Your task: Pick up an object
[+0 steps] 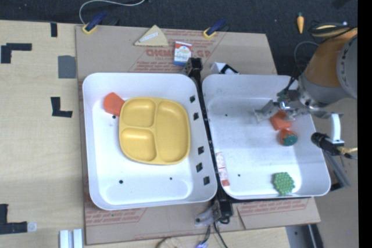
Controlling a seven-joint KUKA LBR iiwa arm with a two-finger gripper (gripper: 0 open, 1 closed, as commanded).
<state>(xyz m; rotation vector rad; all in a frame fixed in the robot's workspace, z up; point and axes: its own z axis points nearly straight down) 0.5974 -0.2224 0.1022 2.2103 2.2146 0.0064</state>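
"While the arm reached in from the right, where did its gripper [278, 108] stand?" Mara asked.

"Low over the right bin [244, 174], toward the bin's right side," said Tom. "An orange block [280, 122] lay just beside it, so close that the two looked to be touching, though I could not swear to contact."

"Was the gripper open or closed?"

"I could not tell. Its grey metal ran into the white floor at that slant. I saw nothing that proved the block was held."

"What else lay near?"

"A small green and orange piece [288, 137] sat just beside the block, on the side toward the camera. A bumpy green ball [283, 182] rested by the near right corner, well apart. In the left bin [96, 142] a yellow divided plate [154, 129] lay in the middle, with a red-orange piece [113, 103] at its far left corner."

"So which thing was it after?"

"The orange block, I judged, as the nearest one."

"And how should the grasp have been done well?"

"By centring the block squarely under the gripper first, since it seemed to sit off to one side. The small neighbour was close enough to be nudged or caught along with it, so I would have lined the closing direction up away from that piece. Then go down nearly to the bin floor, close firmly, and lift straight up, checking that the block came along."
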